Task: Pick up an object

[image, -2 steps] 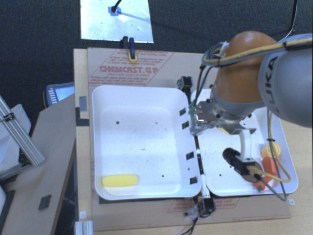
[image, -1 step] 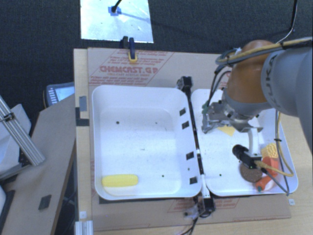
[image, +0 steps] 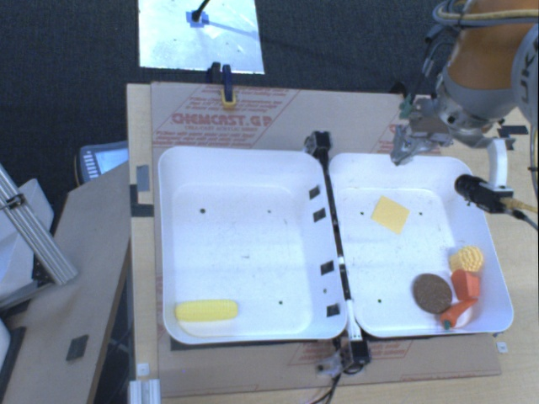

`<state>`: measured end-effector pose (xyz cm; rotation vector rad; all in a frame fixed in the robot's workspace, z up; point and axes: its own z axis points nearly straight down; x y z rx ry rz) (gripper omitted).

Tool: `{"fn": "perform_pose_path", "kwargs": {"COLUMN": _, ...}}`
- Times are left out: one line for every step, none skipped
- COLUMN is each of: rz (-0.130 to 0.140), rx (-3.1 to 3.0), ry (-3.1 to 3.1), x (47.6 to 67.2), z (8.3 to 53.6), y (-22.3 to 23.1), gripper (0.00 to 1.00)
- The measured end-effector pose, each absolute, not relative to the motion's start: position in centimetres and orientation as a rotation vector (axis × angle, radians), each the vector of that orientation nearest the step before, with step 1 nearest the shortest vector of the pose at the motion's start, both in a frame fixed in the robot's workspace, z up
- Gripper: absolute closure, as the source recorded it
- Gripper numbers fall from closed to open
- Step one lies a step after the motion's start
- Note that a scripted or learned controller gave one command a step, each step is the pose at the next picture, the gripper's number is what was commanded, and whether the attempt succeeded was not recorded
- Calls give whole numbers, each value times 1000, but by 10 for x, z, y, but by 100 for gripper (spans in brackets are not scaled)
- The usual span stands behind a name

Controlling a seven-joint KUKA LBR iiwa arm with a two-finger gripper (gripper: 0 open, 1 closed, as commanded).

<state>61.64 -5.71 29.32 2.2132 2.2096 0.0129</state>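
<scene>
My gripper (image: pixel 405 152) hangs over the back rim of the right bin (image: pixel 421 168), with nothing seen between its fingers. Below it a flat yellow square (image: pixel 391 214) lies in the middle of the right bin. At that bin's front right corner sit a brown round disc (image: pixel 432 292), a yellow corn-like piece (image: pixel 468 259), an orange block (image: pixel 466 284) and a small carrot-like piece (image: pixel 455 315). A long yellow piece (image: pixel 206 310) lies at the front left of the left bin (image: pixel 236 162).
Black clips (image: pixel 320 215) run along the divider between the two bins. A black fixture (image: pixel 482 194) sticks in over the right bin's right rim. A shiny metal plate (image: pixel 200 23) lies behind the bench.
</scene>
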Motion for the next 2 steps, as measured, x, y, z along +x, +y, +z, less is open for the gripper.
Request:
{"fn": "perform_pose_path", "kwargs": {"rz": -8, "rx": 2220, "ry": 2236, "x": 559, "z": 201, "y": -2, "gripper": 100}}
{"fn": "perform_pose_path", "kwargs": {"rz": 12, "rx": 2215, "ry": 2213, "x": 569, "z": 305, "y": -38, "gripper": 100}}
